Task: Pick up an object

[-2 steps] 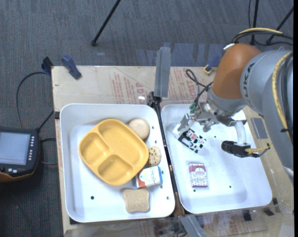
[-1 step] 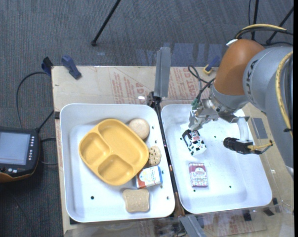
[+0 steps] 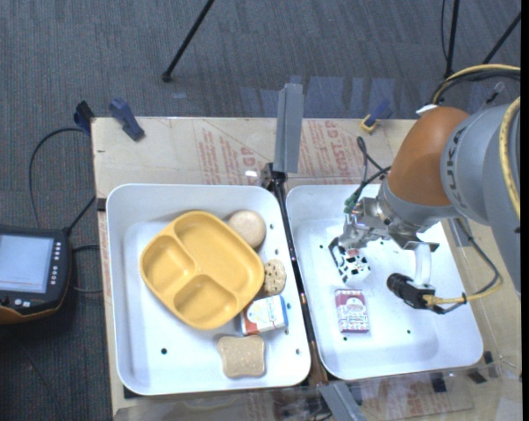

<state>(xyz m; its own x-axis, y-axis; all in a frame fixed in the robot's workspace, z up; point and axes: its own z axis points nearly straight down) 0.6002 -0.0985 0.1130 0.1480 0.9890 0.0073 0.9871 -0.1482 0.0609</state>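
The pincer [image 3: 349,254] hangs low in the right bin [image 3: 321,213]. A small black-and-white toy [image 3: 355,267] sits right at its tips, touching or nearly so. I cannot tell whether the pincer is clenched or released. A red packet [image 3: 352,311] lies just below the toy. A yellow tray [image 3: 202,269] is far to the left.

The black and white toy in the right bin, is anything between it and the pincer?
Nothing visible. The pincer sits right above the toy in the right bin. The red packet lies nearer the camera, apart from the toy and off to the side of that path.
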